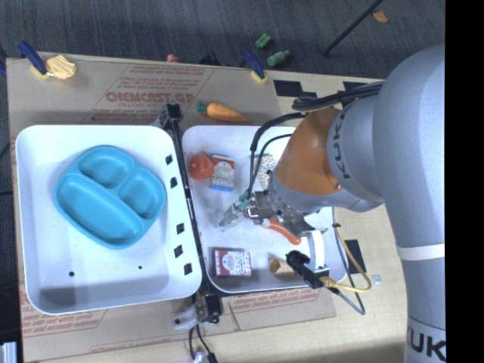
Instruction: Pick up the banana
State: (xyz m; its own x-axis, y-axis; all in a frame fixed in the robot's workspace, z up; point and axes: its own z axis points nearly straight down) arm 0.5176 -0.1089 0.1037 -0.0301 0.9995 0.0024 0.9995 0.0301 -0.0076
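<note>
The banana is, as far as I can tell, the pale yellowish shape in the right bin, half covered by the arm; the pincer hangs just beside it, and whether it is apart or together I cannot tell. The banana is probably light, smooth and curved, so it is best gripped across its middle

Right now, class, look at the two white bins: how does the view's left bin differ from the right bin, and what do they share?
Contents: the left bin holds one large blue divided plate; the right bin holds several small things, among them a dark red box and a round red item.
Cover: the arm reaches over the right bin; the left bin lies uncovered.
Shared: both are shallow, white and set side by side.
</note>
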